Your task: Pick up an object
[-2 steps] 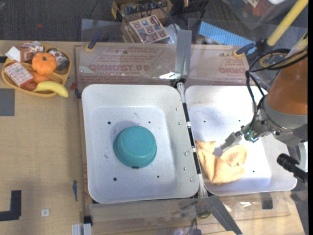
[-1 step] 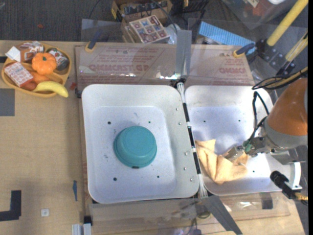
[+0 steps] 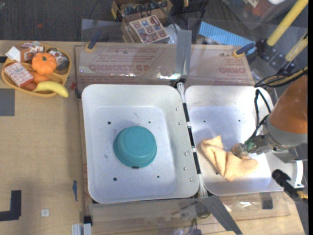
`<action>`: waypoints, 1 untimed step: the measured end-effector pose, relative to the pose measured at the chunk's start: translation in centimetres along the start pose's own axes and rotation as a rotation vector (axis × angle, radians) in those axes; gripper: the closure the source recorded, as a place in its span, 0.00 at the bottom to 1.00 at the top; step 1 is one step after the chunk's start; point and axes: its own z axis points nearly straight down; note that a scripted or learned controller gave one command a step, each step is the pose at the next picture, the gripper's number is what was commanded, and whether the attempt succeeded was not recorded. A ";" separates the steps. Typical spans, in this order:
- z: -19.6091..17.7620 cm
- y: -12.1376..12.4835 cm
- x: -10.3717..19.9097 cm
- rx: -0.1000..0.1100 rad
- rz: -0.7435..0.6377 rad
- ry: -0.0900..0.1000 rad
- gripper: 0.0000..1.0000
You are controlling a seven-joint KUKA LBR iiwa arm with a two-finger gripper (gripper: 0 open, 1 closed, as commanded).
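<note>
A crumpled tan cloth (image 3: pixel 226 159) lies in the front part of the right bin (image 3: pixel 220 102). My gripper (image 3: pixel 243 150) is down at the cloth's right end, its tip touching or pressing into the folds. The grey arm with its orange band (image 3: pixel 293 112) reaches in from the right above it. A teal bowl (image 3: pixel 135 146) sits upside down in the middle of the left bin (image 3: pixel 98 106), far from the gripper.
A yellow dish (image 3: pixel 34 72) with a banana, a small pumpkin and packets rests on the bench at the far left. Clear plastic panels and boxes stand behind the bins. A black cable (image 3: pixel 258 106) loops over the right bin's rim.
</note>
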 end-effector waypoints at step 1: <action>0.0 0.0 0.0 0.000 0.000 0.000 0.00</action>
